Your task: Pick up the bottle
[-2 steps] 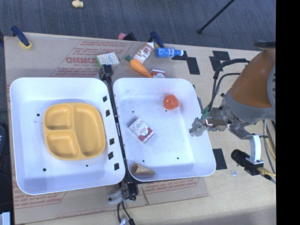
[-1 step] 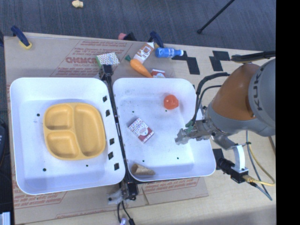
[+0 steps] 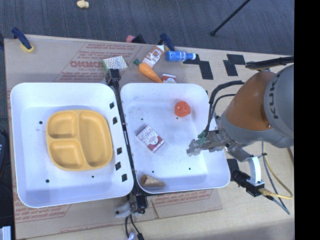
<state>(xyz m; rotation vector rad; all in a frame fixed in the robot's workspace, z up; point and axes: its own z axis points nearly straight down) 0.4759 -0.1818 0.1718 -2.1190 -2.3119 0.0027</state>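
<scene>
A small blue bottle [image 3: 179, 56] with a white cap lies on its side on the cardboard behind the right bin [image 3: 215, 176]. A white bottle with an orange label [image 3: 152, 57] lies just left of it. My gripper [image 3: 194, 148] hangs low over the right side of the right bin, well in front of both bottles and apart from them. Nothing shows in the gripper. The grey arm with its orange band [image 3: 250, 109] reaches in from the right.
In the right bin lie a red round piece [image 3: 182, 108], a small red-and-white carton [image 3: 150, 138] and a brown item [image 3: 151, 182] at the front wall. A carrot [image 3: 149, 72] and a patterned box [image 3: 114, 63] rest behind the bins. A yellow divided tray [image 3: 79, 139] sits in the left bin [image 3: 20, 184].
</scene>
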